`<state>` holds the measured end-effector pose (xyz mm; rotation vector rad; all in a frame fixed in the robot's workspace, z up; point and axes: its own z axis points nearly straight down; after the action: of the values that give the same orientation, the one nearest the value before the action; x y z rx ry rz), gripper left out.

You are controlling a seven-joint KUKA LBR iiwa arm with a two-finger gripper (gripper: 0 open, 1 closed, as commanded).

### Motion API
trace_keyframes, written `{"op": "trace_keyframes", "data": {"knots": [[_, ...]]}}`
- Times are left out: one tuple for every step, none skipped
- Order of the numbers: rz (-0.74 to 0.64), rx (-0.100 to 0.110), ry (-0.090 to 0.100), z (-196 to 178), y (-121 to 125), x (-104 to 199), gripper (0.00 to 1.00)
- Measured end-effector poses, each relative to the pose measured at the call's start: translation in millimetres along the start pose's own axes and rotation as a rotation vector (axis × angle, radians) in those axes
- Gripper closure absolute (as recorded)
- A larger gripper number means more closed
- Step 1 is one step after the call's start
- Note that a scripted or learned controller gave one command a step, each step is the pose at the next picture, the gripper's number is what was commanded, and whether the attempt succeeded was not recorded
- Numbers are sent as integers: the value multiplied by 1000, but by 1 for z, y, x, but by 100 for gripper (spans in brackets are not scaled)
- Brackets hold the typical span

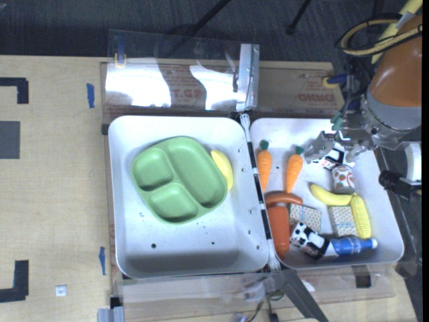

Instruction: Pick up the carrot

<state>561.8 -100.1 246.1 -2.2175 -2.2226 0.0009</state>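
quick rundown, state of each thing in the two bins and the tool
tool: over the right bin's far side, nothing seen held
left carrot: lying by the divider, green end away from the camera
right carrot: lying loose, same direction
green tray: flat in the left bin, compartments up
banana: lying flat
corn: lying flat
blue bottle: on its side

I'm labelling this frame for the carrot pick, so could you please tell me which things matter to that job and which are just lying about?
Belong to the job:
- two carrots, upright side by side in the right bin
- gripper, above that bin's far end

Just lying about:
- green tray in the left bin
- banana
- corn cob
- blue bottle
- toy cow
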Motion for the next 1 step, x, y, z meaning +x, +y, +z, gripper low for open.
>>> {"op": "trace_keyframes", "data": {"knots": [[23,-1,0,88,49,-7,0]]}}
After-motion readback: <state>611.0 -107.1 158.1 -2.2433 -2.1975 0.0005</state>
